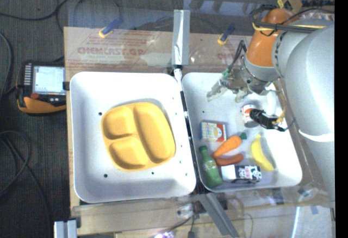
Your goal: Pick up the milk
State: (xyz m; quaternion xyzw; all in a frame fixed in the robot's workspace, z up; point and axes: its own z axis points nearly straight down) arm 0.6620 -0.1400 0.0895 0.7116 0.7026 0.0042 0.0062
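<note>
Hand (228, 87) spread open, holding nothing, hovers at right bin's (190, 123) 12 o'clock w/ milk carton (247, 173) lying untouched at 6, so grasp not begun.

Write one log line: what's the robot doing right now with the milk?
gripper: above right bin's far end | milk: lying at near edge, untouched | pick: not yet done

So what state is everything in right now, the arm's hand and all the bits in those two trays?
gripper: above the far end of the right bin, holding nothing I can see
milk: lying flat, near edge of the right bin
green bottle: lying on its side
carrot: lying flat
banana: lying flat
juice box: lying flat
yellow tray: right way up in the left bin
</note>
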